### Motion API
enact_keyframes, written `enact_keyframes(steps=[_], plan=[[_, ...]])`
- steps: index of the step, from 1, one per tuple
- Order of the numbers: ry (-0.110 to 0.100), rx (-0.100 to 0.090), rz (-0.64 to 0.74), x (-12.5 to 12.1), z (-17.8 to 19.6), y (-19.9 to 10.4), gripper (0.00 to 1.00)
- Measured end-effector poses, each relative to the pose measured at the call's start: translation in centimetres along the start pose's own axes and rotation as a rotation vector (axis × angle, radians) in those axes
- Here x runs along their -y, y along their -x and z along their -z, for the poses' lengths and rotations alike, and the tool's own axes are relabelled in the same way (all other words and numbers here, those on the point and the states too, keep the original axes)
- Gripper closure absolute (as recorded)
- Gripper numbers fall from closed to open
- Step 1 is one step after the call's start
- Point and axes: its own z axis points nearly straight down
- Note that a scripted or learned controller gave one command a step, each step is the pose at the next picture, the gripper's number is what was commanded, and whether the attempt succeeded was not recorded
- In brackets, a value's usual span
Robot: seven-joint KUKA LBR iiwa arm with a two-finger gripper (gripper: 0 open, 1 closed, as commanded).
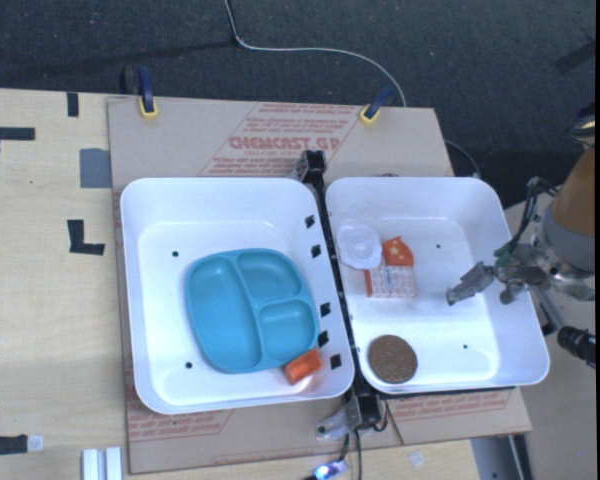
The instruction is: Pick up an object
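The right bin [480,203] holds a clear round cup [359,245], an orange and white packet [391,269] next to it, and a brown round disc [391,358] near the front wall. In the left bin [150,218] lies a blue divided plate [248,308], with a small orange object [303,367] at its front right corner. My gripper [466,286] hangs over the right part of the right bin, to the right of the packet and apart from it. Nothing shows in its grasp.
The arm [570,238] comes in over the right bin's right wall. A black divider [325,258] runs between the two bins. Both bins rest on a cardboard sheet [280,138] held by clamps [146,103] at the back.
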Motion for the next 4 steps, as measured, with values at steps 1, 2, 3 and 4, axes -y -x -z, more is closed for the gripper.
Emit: enact_keyframes(steps=[1,2,3,4], plan=[[0.011,0.003,0.004,-0.3,0.6,0.0,0.00],[0.006,0.001,0.004,-0.1,-5.0,-1.1,0.00],[0.013,0.006,0.004,-0.2,-9.9,-1.1,0.00],[0.017,0.007,0.004,-0.3,-8.5,-1.1,1.00]])
